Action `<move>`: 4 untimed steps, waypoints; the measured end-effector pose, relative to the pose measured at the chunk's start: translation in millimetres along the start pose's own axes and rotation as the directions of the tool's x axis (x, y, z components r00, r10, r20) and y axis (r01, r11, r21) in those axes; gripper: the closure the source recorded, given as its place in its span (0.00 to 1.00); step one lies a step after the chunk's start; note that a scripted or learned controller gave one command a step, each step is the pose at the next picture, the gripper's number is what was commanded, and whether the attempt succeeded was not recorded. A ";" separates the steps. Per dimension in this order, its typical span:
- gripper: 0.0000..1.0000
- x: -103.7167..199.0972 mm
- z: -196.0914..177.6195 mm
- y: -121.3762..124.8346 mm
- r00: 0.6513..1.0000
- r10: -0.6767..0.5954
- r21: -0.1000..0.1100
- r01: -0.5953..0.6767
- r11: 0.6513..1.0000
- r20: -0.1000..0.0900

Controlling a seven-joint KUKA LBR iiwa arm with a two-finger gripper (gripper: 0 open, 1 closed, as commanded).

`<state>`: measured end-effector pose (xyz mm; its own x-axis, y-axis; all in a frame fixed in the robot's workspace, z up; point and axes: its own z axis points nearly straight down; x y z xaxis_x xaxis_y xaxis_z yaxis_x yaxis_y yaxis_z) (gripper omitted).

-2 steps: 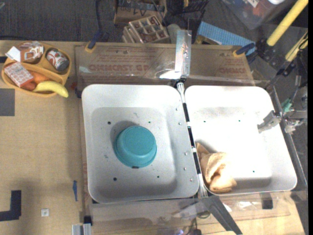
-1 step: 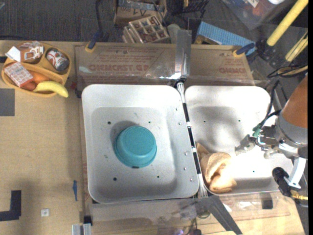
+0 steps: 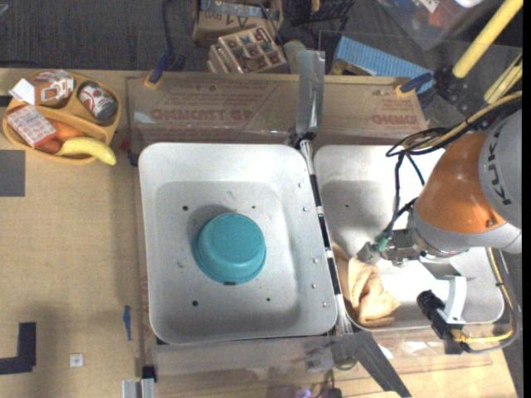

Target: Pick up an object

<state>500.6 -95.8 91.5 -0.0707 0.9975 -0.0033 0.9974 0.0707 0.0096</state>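
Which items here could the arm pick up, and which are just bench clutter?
Job items: teal bowl in left bin; tan crumpled object in right bin, beside the tool.
Clutter: yellow tray with banana, cardboard panel behind bins.

Tan wooden bench, cardboard wall behind, cluttered dark floor beyond.

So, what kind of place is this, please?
Most likely a robotics lab set up for picking trials. A robot arm reaches over two white bins on a bench; one holds a teal bowl, the other a tan object. Boxes and cables lie behind.
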 end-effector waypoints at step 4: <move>0.00 -30.7 4.8 101.0 1.000 -0.015 0.005 0.015 1.000 -0.001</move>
<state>603.5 -119.3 87.8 -0.0853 0.9964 -0.0026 0.9963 0.0853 0.0049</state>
